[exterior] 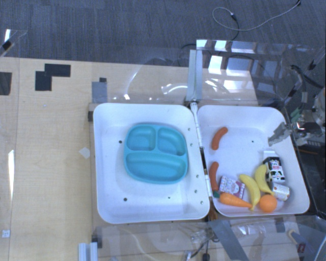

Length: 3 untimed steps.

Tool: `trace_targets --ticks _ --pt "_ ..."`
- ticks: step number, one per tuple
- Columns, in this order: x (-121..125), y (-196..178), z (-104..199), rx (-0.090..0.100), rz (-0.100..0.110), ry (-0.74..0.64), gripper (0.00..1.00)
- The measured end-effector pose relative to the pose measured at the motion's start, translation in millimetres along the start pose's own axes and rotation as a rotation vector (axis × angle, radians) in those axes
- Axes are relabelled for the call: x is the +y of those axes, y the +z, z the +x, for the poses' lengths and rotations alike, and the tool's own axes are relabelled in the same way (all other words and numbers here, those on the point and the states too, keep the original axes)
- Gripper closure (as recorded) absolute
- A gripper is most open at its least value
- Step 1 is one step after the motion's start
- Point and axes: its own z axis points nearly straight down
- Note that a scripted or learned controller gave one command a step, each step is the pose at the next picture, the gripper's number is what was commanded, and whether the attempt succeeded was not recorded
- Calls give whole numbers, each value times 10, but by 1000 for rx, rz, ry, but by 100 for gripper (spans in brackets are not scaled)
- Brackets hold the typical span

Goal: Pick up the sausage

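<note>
Orange-brown, the sausage [219, 137] lay alone in the right bin [244, 114] while the tool [279, 134] hung at that bin's right rim, grip state unreadable, so we judged the approach barely begun, needing a leftward reach and descent.

A robotics lab: taped white bins [102, 153] on a wooden bench [46, 168], loose cables [229, 15].

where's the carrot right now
In the camera view, the carrot lies along the right bin's front edge, just below the pink carton, left of the orange.
</note>
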Motion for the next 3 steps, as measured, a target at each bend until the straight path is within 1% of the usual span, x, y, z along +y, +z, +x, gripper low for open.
trace_targets --ticks 1,2,3 --pt "510 1006 850 1 2 80 0" --pt "1001 1767 856 1 -11 165 0" --pt "1017 1679 885 3 -11 157 100"
